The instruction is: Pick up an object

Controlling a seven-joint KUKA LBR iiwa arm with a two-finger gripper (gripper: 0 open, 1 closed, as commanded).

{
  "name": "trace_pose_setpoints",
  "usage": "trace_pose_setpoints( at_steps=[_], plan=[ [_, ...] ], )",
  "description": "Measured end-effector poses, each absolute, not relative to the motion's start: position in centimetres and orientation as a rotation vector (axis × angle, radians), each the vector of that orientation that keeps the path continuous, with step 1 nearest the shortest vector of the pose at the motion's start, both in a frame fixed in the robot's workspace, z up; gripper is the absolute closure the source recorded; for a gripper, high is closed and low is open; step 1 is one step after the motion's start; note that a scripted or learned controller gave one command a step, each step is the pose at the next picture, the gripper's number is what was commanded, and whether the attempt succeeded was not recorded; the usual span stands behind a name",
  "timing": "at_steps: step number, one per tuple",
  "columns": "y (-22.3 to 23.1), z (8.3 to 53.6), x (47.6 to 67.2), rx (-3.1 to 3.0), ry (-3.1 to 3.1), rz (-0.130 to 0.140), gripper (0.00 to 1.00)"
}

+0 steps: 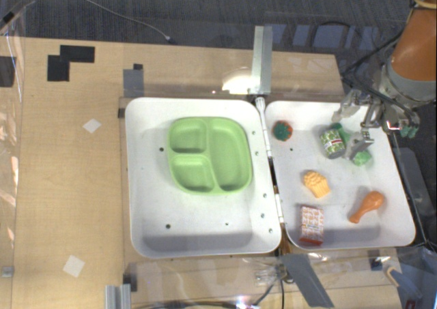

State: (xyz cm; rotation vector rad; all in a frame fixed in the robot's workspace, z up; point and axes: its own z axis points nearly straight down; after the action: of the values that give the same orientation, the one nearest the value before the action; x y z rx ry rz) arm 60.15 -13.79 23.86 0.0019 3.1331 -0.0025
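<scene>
Currently the gripper (353, 120) hangs with its fingers spread, holding nothing, over the right bin (403, 226), just above the green can (332, 142). Centre the fingers on either side of the can, descend straight, then close before lifting.

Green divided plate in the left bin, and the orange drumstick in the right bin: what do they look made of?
Green divided plate: looks like moulded plastic, an even matte lime colour with soft rounded compartment walls. Orange drumstick: probably a plastic or rubber toy, uniformly coloured and smooth with a slight sheen; which of the two can't be told from this view.
</scene>
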Motion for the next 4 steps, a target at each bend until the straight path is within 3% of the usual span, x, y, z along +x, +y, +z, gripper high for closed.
trace_pose_setpoints(
  at_steps=[1, 2, 3, 4],
  plan=[
    [-15.4, 9.9, 62.5, 0.213, 3.140, 0.004, 0.00],
    [-15.4, 12.1, 63.3, 0.200, 3.116, -0.003, 1.00],
    [-8.6, 18.5, 65.5, 0.521, 3.083, 0.005, 1.00],
    [-1.7, 18.6, 60.8, 1.331, 2.840, 0.006, 1.00]
  ],
)
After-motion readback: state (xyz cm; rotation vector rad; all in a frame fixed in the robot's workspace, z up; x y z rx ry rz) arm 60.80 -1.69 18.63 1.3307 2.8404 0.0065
